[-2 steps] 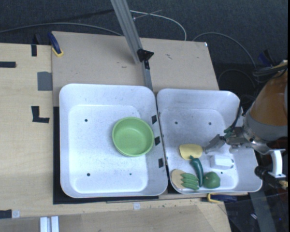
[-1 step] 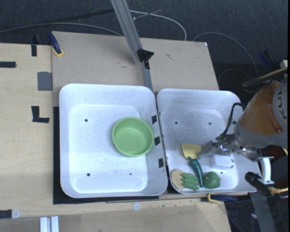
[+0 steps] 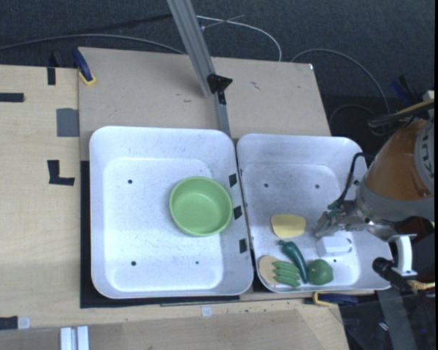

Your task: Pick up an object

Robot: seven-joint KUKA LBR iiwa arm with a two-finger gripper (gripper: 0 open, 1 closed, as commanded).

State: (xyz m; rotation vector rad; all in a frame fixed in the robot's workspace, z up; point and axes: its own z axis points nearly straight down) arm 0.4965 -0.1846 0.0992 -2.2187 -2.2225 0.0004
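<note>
Nearest, along the near edge of the right bin (image 3: 292,146), lie a green toy with finger-like ridges (image 3: 285,272), a dark green pepper-shaped piece (image 3: 295,257) slanting across it, and a round green ball-like object (image 3: 320,271) just to their right. These three sit close together, touching or nearly so. A little farther in, a pale yellow oval object (image 3: 287,225) rests alone on the bin floor, apart from the green cluster.

The arm (image 3: 401,173) comes in from the right, its orange band bulging over the right rim of that bin, the grey wrist bent down and leftward. The jaws (image 3: 327,223) hang low over the bin floor, just right of the yellow piece and not touching it. Nothing shows between them; whether they are spread or closed cannot be told from this angle.

In the left bin (image 3: 117,152), a light green bowl (image 3: 200,205) sits upright toward its right side, well apart from the jaws.

Farther back, a grey pole (image 3: 191,31) rises from the tan counter (image 3: 146,86) behind the bins, and a thin white cable (image 3: 263,35) loops across the dark floor.
</note>
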